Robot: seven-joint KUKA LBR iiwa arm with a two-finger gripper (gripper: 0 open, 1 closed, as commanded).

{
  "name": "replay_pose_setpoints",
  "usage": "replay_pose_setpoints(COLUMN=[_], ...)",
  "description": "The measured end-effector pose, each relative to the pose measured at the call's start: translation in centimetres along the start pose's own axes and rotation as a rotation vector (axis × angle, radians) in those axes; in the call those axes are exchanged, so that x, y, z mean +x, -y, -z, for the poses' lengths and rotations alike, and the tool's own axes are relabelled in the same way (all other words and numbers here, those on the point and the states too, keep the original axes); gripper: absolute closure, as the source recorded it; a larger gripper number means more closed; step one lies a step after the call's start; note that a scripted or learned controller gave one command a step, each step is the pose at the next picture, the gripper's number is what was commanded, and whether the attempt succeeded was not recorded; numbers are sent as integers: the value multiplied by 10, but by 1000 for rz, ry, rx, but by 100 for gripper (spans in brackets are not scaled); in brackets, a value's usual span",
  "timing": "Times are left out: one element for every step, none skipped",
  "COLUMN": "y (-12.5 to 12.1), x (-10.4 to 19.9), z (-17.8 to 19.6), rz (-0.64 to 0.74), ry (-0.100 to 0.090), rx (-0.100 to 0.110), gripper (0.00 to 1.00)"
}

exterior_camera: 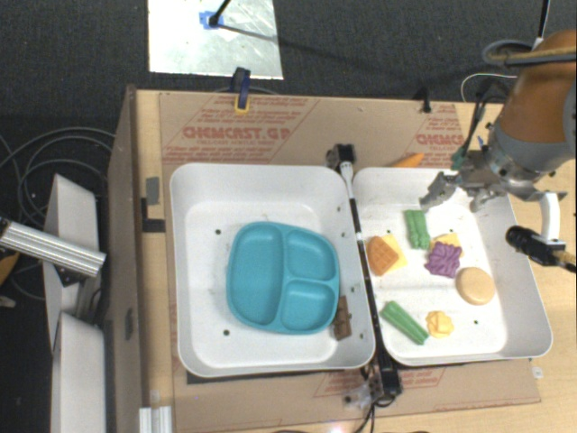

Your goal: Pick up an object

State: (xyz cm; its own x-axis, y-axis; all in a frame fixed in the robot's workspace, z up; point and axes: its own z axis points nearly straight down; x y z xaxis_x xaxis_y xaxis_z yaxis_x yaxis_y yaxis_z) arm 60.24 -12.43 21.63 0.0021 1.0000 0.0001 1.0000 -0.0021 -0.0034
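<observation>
The right bin [505, 332] holds several toy foods: an upright green piece [416, 228], an orange waffle-like piece [385, 254], a purple bunch [444, 260] with a small yellow bit [448, 239] behind it, a tan bun [475, 286], a second green piece [403, 322] and a yellow lump [439, 322]. My gripper [458, 194] hangs over the back of this bin, just above and right of the upright green piece. Its fingers are spread open with nothing between them.
A blue divided plate [282, 277] lies in the left bin [203, 206]. A small brown item [343, 318] sits at the divider between the bins. An orange piece [407, 161] rests on the cardboard behind the right bin. A black fitting [532, 242] juts in over the right rim.
</observation>
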Motion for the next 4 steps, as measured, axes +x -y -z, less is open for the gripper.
replay_pose_setpoints(y=[-21,-38,13,60], x=[-34,-22,-56,-14], z=[-83,-134,-128,-132], rz=[2,8,1,3], ry=[1,0,0,-1], rx=[-6,-5,-2,-1], gripper=[0,0,0,0])
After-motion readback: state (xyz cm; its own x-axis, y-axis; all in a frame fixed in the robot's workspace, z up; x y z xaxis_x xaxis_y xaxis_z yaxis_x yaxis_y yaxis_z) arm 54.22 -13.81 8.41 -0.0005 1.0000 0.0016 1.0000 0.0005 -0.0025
